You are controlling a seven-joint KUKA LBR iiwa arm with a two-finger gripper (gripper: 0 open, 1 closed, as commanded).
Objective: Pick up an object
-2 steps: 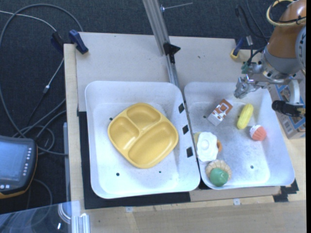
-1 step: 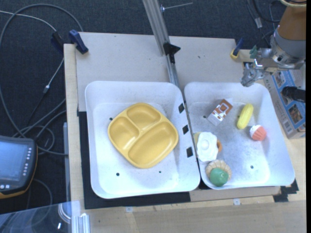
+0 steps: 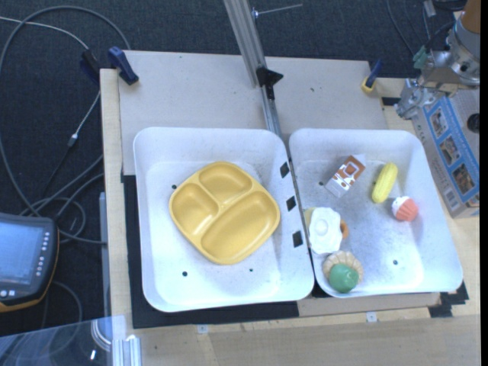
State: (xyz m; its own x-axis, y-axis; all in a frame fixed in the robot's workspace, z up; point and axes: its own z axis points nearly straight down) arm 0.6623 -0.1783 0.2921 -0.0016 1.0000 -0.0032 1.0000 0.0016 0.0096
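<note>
We count two shallow white bins side by side on a pale surface [image 3: 198, 90].

Left bin [image 3: 152, 166]: one yellow divided plate [image 3: 224, 213], three compartments, lying flat near the bin's middle.

Right bin [image 3: 435, 242], five small items, all apart from the gripper:
- a small carton [image 3: 346, 174], white and brown-orange, lying tilted toward the bin's far side;
- a yellow corn-like piece [image 3: 384, 182], oblong, just to the right of the carton;
- a round orange-and-white piece [image 3: 404, 209], just below the corn-like piece, near it;
- a white fried-egg shape [image 3: 325, 229] with a pale yellow centre, by the bin's left wall, resting over an orange-edged bit;
- a green ball on a tan ruffled base [image 3: 342, 274], at the near edge, just below the egg shape.

The gripper [image 3: 412, 101] we find at the upper right, outside the right bin's far corner, over the surface beside a blue printed box [image 3: 454, 158]. Whether its grip is spread or closed we cannot tell; we see nothing in it.

A metal pole [image 3: 245, 25] rises from between the bins. Blue clamps [image 3: 122, 63] sit at the surface's far corners.
</note>
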